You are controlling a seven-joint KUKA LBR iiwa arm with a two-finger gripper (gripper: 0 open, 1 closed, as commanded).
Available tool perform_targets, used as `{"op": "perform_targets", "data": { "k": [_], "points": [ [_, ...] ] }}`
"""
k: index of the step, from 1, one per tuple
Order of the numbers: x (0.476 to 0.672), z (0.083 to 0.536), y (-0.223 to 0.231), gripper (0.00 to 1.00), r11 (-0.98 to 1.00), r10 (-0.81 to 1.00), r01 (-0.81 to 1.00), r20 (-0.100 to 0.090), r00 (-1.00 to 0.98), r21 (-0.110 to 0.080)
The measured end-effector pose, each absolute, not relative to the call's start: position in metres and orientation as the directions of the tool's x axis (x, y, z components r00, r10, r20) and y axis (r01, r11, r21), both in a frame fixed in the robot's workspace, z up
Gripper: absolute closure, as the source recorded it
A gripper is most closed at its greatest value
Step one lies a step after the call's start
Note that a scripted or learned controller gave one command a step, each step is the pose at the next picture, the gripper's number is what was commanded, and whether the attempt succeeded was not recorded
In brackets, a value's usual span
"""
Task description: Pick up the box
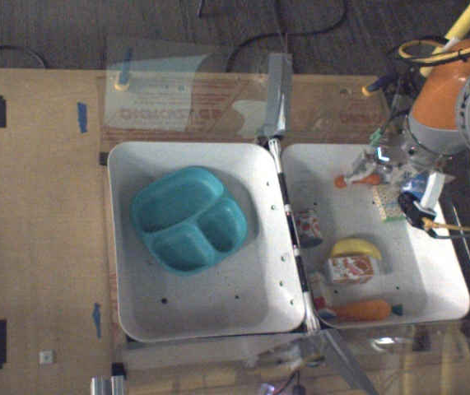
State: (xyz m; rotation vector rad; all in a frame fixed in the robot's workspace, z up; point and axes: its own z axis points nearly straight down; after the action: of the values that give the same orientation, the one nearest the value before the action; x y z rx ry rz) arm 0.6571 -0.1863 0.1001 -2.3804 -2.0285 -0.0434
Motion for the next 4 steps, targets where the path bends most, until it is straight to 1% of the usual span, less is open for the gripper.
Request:
{"op": "perform_targets", "data": {
  "k": [1,2,3,4],
  "points": [
    [0.6581,0.1087,-0.1912,1.0,-0.156,0.988,0.988,0.01,0.156,0.017],
    [0.6592,0.108,-0.1843,0.0,-0.151,0.988,0.988,0.02,0.151,0.013],
    [0.6596,0.1156,-0.1859,1.0,-0.151,0.988,0.988,0.014,0.151,0.013],
    [0.6601,0.1153,-0.1825,0.0,-0.149,0.989,0.989,0.02,0.149,0.011]
  ]
}}
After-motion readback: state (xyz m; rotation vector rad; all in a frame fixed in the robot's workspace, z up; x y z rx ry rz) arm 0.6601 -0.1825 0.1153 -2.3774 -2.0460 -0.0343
